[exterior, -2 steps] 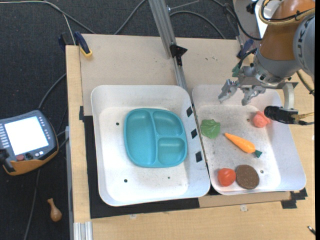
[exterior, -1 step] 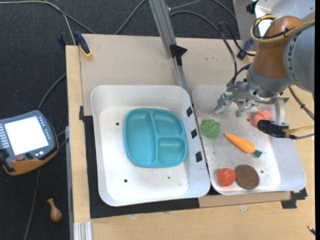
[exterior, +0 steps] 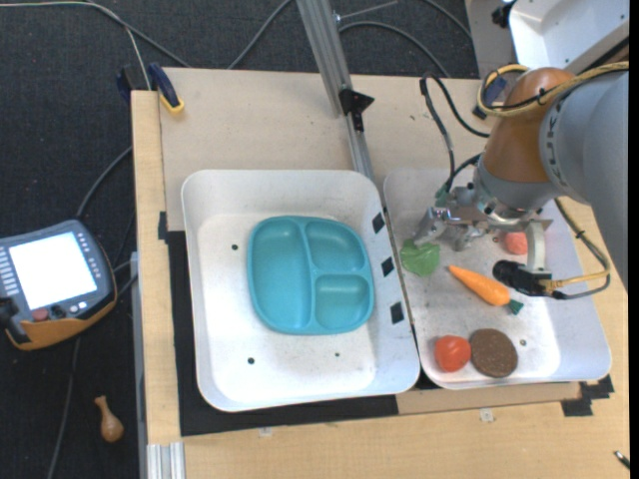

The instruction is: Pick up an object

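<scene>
Nearest the camera, a brown disc (exterior: 493, 352) and red tomato (exterior: 451, 352) lie in the right bin (exterior: 589, 352), while the gripper (exterior: 451, 226), jaw state indeterminable, hovers near a green object (exterior: 420, 258) and risks nudging it aside.

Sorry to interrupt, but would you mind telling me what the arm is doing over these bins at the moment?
The arm is reaching from the right into the right bin, its gripper low beside a green item. Whether it has hold of anything cannot be told. A carrot, a red tomato-like piece, a brown disc and a pinkish piece lie loose in that bin. The left bin holds a teal divided plate.
</scene>
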Robot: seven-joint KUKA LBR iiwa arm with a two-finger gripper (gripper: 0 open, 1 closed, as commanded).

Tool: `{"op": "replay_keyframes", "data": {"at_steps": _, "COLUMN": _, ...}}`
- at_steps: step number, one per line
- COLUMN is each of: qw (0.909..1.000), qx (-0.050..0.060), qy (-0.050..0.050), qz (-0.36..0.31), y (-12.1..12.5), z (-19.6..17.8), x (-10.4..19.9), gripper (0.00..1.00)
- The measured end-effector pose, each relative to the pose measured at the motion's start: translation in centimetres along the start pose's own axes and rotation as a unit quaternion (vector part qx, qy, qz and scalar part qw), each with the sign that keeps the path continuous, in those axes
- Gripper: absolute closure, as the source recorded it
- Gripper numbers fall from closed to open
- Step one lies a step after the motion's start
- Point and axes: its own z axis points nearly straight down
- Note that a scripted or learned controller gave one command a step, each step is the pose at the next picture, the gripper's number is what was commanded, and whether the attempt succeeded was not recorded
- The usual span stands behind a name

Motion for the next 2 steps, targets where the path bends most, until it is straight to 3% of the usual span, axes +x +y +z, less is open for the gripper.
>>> {"op": "replay_keyframes", "data": {"at_steps": 1, "qw": 1.0000, "qx": -0.002, "qy": 0.000, "qz": 0.000, "y": 0.2, "z": 0.4, "x": 0.0, "gripper": 0.00}}
{"op": "replay_keyframes", "data": {"at_steps": 2, "qw": 1.0000, "qx": -0.006, "qy": 0.003, "qz": -0.001, "y": 0.4, "z": -1.0, "x": 0.3, "gripper": 1.00}}
